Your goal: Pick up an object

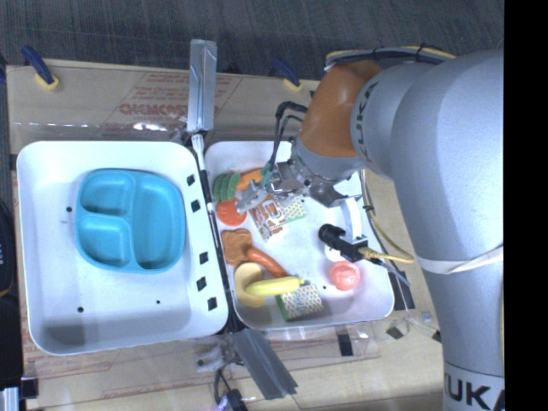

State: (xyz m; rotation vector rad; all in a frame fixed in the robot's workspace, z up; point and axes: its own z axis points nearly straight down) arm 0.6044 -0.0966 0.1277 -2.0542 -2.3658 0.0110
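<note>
The gripper (257,193) hovers at the right bin's (377,308) ten o'clock corner, over a patterned packet (276,216); whether its jaws are parted is unclear, so drop straight, avoiding the tomato (230,213).

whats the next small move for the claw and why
Probably a short, straight descent. The claw hangs low at the upper left of the right white bin, over a patterned orange-and-white packet lying beside a green toy vegetable and a round red toy tomato. Whether it holds anything yet is unclear, so a sideways move risks shoving the neighbours.
</note>
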